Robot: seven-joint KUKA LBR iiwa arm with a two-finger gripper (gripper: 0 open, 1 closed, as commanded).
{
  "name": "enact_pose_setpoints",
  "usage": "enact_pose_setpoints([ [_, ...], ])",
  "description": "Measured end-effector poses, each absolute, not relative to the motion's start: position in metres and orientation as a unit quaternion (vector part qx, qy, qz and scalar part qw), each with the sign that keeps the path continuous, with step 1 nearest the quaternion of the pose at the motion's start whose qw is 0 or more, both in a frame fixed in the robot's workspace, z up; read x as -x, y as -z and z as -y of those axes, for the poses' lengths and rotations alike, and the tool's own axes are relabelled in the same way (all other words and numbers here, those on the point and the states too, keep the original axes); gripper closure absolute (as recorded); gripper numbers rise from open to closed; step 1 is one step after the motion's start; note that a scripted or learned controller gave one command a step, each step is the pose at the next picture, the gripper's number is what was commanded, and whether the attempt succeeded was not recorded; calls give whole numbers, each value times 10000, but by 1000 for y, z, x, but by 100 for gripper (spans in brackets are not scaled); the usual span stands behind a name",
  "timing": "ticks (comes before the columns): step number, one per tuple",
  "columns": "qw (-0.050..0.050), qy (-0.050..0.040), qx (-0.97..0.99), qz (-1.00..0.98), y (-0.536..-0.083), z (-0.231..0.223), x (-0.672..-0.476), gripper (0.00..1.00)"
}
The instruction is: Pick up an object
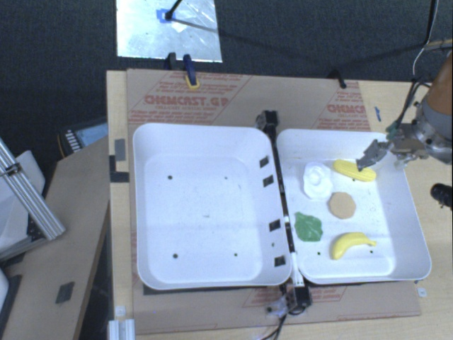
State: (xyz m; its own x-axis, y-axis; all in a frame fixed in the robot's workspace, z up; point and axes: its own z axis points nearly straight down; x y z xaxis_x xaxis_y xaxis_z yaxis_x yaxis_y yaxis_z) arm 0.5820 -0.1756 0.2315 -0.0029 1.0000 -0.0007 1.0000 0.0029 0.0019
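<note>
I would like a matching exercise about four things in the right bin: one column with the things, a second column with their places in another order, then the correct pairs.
Things:
1. white object
2. green object
3. tan disc
4. upper banana

Places:
A. at the gripper tip
B. near the divider, lower left of the bin
C. middle of the bin, above the lower banana
D. left of the upper banana

Pairs: 1-D, 2-B, 3-C, 4-A

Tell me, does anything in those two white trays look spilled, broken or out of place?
Nothing stands out. The right bin holds two yellow bananas, a white piece, a tan disc and a green piece, all lying apart and looking whole.
</note>
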Motion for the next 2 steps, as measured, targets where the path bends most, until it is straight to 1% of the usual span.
enact_pose_setpoints([
  [1,-46,23,-7066,-7076,-111,167,-566,0],
  [2,9,-12,-7043,-7099,-84,132,-594,0],
])
